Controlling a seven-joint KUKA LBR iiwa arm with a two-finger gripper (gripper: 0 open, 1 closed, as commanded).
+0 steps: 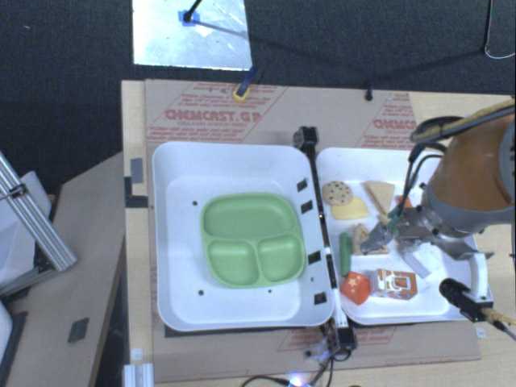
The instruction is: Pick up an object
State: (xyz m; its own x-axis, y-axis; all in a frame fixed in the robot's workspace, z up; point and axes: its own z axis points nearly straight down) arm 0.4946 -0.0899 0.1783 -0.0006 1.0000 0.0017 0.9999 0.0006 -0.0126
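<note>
Nearest you in the right bin point(367, 317) lie a red piece point(355, 288) and a small carton point(396, 284). Just beyond, your gripper point(377, 241) hangs low over a tan item point(360, 235) beside a green stick point(345, 253); I cannot tell its finger state. Farther back sit a yellow slice point(350, 209), wedge point(380, 193) and cookie point(336, 191). The left bin point(173, 216) holds 1 green tray point(251, 240).

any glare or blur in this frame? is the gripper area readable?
Camera view: strong glare on the shiny sheet at top, washing out its surface. Both white bins run bright and low in contrast. Green tray reads cleanly. Gripper is soft and cluttered against the small items; the arm is slightly blurred. Overall image is grainy.
</note>
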